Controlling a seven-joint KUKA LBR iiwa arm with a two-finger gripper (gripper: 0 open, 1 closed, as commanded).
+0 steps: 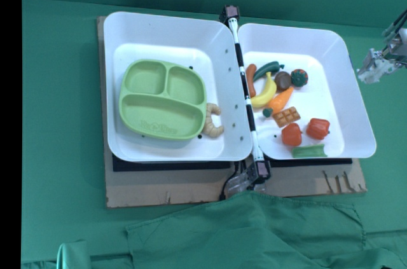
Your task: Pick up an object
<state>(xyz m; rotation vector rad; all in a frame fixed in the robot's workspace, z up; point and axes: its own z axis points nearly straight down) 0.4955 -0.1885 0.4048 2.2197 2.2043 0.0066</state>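
The right bin (356,110) holds several toy foods: a banana (265,93), a carrot (282,100), a green cucumber (267,68), a red sausage (251,72), a brown round piece (282,79), a strawberry (299,77), a waffle (286,116), two red peppers (291,134) (318,128) and a green pod (308,151). The left bin (159,26) holds a green divided plate (164,99) with a croissant (213,121) against its right edge. My gripper (376,67) hangs at the far right, outside the right bin's edge, with nothing seen in it.
A black-and-white jointed bar (245,89) runs between the two bins. Both bins rest on a cardboard sheet (159,194). Rumpled green cloth (254,229) lies along the front.
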